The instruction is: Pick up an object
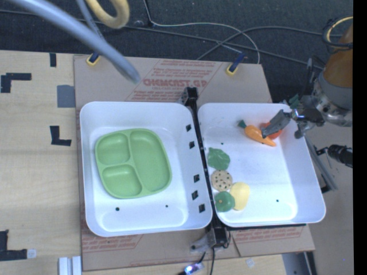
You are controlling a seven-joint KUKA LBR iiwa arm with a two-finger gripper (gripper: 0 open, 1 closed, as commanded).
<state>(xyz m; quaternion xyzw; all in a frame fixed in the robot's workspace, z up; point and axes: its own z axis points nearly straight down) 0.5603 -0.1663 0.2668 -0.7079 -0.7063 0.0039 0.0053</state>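
So nearest the camera in the right bin there's a yellow lemon, a green ball, a cookie and a green leaf. The left bin has a green plate. Further back, the claw has its fingers spread apart, one touching the carrot.

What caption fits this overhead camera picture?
Robot hand beside toy carrot in right bin; green tray in left bin.
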